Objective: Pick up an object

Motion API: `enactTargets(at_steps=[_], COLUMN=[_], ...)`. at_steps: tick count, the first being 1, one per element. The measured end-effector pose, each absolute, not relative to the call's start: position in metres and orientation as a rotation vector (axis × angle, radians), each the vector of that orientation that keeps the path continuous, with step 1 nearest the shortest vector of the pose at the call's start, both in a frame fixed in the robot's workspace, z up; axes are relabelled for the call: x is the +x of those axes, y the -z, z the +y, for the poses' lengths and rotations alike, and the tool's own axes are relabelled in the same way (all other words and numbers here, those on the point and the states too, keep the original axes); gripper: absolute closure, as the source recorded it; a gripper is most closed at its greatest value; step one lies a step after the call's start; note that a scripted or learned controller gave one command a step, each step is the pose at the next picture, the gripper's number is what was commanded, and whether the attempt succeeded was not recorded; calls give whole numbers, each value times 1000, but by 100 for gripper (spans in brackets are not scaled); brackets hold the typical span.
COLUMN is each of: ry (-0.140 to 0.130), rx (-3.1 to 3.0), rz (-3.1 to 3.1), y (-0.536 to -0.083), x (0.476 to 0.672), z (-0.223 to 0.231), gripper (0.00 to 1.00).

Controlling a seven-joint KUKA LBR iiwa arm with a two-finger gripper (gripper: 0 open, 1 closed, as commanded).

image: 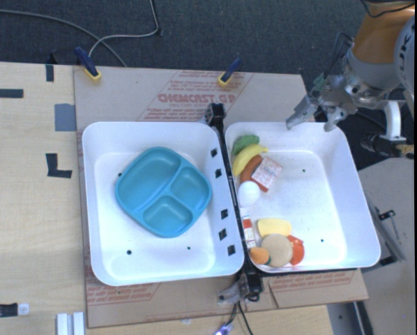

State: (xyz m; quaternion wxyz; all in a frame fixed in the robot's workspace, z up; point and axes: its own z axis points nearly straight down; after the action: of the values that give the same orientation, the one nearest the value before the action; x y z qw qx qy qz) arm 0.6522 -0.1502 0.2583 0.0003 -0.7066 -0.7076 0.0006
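Two shallow white plastic bins sit side by side on the surface (27, 187), which is pale wood on the left and covered under the bins by a flat sheet of printed brown cardboard (187, 96) held at its far edge by two blue-and-yellow clamps. Largest of the pair's contents is a smooth light-blue plate (163, 190) with rounded corners and three moulded compartments; it lies flat in the left bin (104, 257), turned at a slant to the bin's walls. The grey arm (383, 33), with its glossy orange band, reaches in at the upper right, and its tool (312, 119) hangs above the far right corner of the right bin (348, 208) with two dark fingers spread apart and nothing between them. All the small objects crowd along the left wall of the right bin, well apart from the tool. At the near end lie a flat yellow slab (273, 227), a rounded tan bun-like piece (277, 250) touching a red piece (297, 250), and a small orange piece (259, 255). Farther up are a curved yellow banana (245, 159) beside a green leafy shape (245, 143), a small red-and-white packet (266, 172), and a smooth white egg-like ball (248, 192).
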Motion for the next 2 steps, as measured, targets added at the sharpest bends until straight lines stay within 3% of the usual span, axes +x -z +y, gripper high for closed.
enactTargets(at_steps=[1,2], ry=[-2,0], rx=[-2217,-2221], rz=[-2222,-2224], y=[-183,-86], x=[668,669], z=[-84,-95], gripper=[0,0])
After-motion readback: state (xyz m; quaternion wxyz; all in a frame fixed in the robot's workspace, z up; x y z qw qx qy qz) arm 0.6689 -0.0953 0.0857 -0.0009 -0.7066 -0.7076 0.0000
